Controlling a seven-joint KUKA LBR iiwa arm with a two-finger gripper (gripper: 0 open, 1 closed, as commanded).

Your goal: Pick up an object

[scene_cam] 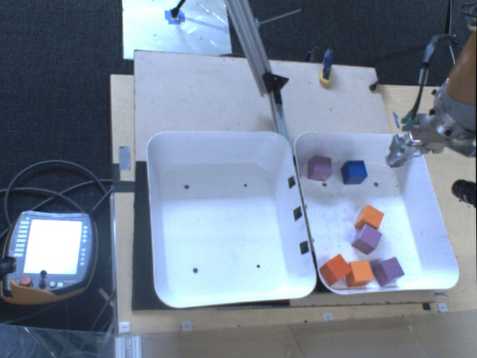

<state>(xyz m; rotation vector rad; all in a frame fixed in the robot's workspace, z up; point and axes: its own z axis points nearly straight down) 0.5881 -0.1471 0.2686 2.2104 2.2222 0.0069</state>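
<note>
We see two shallow white bins side by side on the bench, the left bin (223, 222) and the right bin (428, 222). The arm (458, 103) comes in from the right edge, and its gripper (399, 155) hangs over the far right corner of the right bin, just above the rim; nothing sits between its tips, and whether they stand apart or together we cannot tell — they are too small and blurred. All the blocks lie in the right bin. Near its far wall a purple cube (320, 168) sits beside a blue cube (354, 172), close but apart, both to the left of the gripper. Toward the middle an orange block (370, 217) rests touching a second purple block (366, 239) just below it. Along the near wall three more crowd together — a red-orange block (335, 268), an orange cube (361, 273) against it, and a purple cube (387, 271) at the right end. On the floor at the left lies a teach pendant (48, 256) with its cable, and a yellow clamp (326, 74) grips the board beyond the bins.
</note>
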